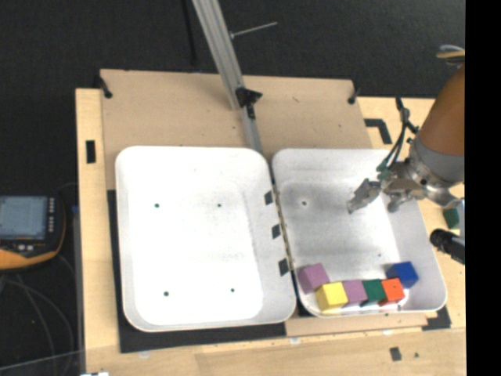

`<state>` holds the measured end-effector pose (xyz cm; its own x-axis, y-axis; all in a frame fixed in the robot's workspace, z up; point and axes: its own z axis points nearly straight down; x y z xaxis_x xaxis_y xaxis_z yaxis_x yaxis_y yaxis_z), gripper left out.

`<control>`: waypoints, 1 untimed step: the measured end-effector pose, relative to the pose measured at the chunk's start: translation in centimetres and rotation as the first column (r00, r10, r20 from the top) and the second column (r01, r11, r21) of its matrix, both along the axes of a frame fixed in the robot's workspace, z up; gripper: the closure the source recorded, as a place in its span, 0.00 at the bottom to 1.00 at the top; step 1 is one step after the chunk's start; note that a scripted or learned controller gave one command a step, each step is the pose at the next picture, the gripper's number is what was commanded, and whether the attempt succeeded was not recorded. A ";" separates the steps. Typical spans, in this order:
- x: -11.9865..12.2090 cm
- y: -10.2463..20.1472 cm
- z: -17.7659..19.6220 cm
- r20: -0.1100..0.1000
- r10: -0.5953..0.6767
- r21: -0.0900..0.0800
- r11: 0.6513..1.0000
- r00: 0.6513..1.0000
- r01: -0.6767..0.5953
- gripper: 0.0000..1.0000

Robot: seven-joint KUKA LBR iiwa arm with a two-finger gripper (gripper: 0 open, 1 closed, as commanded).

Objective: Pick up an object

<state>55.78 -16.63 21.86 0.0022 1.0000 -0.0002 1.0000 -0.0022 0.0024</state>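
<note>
The two-finger metal jaws were seen empty above the right shallow white bin; their opening could not be told. Small coloured blocks were gathered along its near wall, well apart.

Two shallow white bins sit side by side on the wooden surface. In the right bin, the tool hangs above the upper middle of the floor with nothing between its fingers. Along the near wall of that bin lie small blocks: a purple block, a yellow block, a second purple one, a green block, an orange block and a blue block. The left bin shows bare white floor.
</note>
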 end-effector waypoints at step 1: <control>0.1 -0.1 1.1 0.003 -0.001 -0.001 1.000 1.000 0.001 1.00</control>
